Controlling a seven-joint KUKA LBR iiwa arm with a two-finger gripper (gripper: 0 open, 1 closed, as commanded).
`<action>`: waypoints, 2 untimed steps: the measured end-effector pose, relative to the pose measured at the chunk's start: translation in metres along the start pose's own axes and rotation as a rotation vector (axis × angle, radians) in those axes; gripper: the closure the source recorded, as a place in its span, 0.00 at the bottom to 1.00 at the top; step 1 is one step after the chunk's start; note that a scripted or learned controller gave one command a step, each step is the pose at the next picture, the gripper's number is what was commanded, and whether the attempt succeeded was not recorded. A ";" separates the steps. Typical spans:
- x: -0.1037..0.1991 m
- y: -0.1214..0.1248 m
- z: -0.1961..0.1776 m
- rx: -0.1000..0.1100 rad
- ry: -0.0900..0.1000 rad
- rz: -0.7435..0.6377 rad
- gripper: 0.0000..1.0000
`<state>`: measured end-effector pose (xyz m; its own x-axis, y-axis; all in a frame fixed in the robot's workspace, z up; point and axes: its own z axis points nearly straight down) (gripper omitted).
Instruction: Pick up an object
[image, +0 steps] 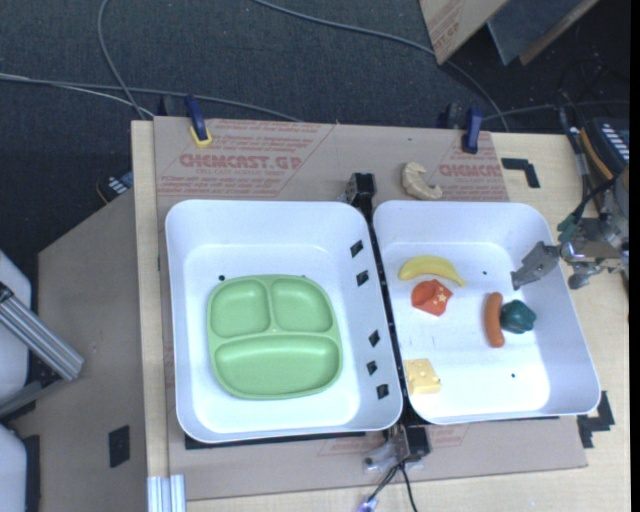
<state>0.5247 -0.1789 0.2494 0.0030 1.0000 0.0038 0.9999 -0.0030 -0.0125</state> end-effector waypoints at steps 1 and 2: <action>0.000 0.002 -0.006 -0.011 -0.003 -0.003 0.00; -0.006 0.007 0.054 -0.006 -0.001 -0.003 0.00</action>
<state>0.5307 -0.1851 0.1957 0.0004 1.0000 0.0027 1.0000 -0.0004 -0.0069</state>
